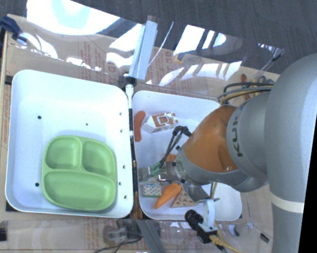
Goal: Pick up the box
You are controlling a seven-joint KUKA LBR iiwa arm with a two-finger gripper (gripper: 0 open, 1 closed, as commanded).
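The KUKA arm (243, 146) leans low over the right bin (208, 108), its tool hidden beneath the orange wrist band; what the tool grips, if anything, cannot be told. The small box (163, 119) lies at the bin's 11 o'clock, beside a sausage (139, 125), a carrot (167, 195) at 6. The left bin (28, 93) holds a green divided plate (80, 173).

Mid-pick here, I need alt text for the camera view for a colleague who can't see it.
The grey and orange arm reaches down into the right bin, covering much of it, beside a toy carrot, a small box and a sausage. The left bin holds a green divided plate.
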